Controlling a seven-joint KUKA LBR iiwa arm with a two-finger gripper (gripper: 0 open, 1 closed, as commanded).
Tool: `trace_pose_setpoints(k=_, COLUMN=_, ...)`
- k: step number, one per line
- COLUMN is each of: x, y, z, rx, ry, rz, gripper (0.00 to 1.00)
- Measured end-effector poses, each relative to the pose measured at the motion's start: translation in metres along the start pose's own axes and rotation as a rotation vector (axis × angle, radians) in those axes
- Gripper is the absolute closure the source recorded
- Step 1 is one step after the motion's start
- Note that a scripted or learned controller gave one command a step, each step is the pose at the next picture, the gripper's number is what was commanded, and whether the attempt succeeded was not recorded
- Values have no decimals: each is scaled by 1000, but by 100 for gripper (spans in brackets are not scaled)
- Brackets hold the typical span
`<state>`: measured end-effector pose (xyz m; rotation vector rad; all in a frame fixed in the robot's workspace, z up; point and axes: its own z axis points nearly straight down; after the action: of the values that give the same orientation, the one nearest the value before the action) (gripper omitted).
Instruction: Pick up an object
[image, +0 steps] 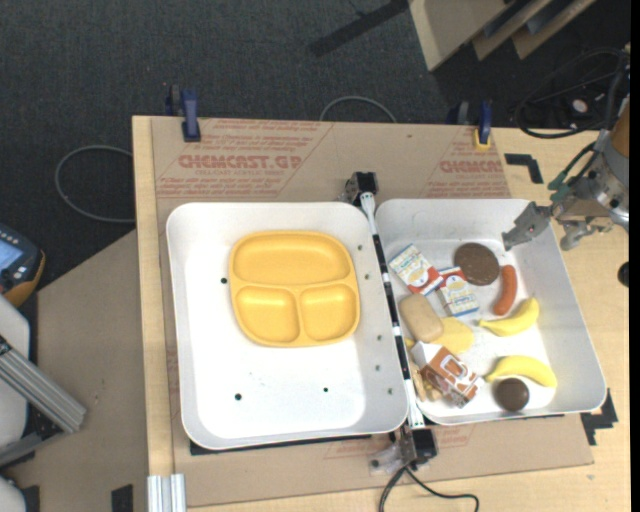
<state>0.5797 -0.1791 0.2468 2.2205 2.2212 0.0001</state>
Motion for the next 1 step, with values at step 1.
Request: trace_pose_setpoints(k=1, x=-8, y=51, z=170, rx=6, ry=3, rz=-2, gripper=0)
